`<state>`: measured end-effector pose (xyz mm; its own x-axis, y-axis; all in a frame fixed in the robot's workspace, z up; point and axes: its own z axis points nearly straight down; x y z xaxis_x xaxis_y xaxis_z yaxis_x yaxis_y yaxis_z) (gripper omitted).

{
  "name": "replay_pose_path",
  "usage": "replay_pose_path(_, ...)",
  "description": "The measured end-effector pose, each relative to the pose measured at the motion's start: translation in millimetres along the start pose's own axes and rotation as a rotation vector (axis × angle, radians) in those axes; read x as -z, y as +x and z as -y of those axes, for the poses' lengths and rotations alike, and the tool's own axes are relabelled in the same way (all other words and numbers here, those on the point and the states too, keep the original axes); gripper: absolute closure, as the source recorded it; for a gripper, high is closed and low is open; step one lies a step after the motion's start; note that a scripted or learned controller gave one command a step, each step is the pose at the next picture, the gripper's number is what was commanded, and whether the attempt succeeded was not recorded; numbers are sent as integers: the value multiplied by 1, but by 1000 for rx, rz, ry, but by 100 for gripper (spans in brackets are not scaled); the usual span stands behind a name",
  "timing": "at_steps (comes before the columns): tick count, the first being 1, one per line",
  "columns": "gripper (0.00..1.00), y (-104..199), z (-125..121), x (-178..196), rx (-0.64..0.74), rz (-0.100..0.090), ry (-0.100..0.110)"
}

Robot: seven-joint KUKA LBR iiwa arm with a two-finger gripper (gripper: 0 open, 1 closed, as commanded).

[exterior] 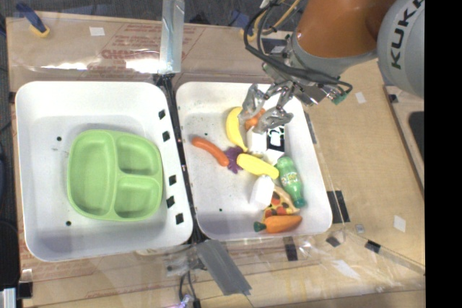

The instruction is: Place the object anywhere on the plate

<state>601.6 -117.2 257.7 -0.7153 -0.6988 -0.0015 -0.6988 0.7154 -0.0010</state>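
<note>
A light green plate with three compartments lies in the left white bin. The right white bin holds several toy foods. My gripper is low over that bin's far part. It sits just above a small orange piece, next to a yellow banana and a black-and-white box. The orange piece is partly hidden under the gripper.
Also in the right bin are an orange-red pepper, a purple piece, a second yellow fruit, a green bottle, a white piece, a pizza slice and a carrot. A black divider separates the bins.
</note>
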Motion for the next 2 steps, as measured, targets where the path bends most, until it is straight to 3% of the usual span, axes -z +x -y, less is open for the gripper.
replay_pose_path(1,100,-52,-48,-69,6,-2,-8)
replay_pose_path(2,100,-87,-117,-59,147,-1,-3)
